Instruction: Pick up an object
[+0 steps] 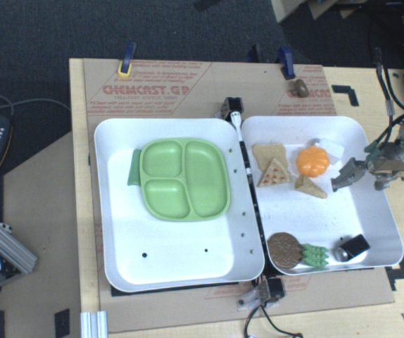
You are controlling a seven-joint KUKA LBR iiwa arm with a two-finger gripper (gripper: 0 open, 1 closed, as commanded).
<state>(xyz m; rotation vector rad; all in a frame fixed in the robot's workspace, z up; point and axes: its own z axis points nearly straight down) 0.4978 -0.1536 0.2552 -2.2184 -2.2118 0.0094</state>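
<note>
the brown disc (282, 248) lies well below-left of the end effector (350, 174).

Divided plate (185, 179) in left bin (110, 210), pumpkin (312, 160) in right bin (371, 217)

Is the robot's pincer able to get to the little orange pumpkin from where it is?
Probably yes. The pincer hangs over the right bin, just right of the orange pumpkin, with bare bin floor between them. The bread slices lie on the pumpkin's far side, out of the way.

Glossy green plastic divided plate (185, 178)
</note>
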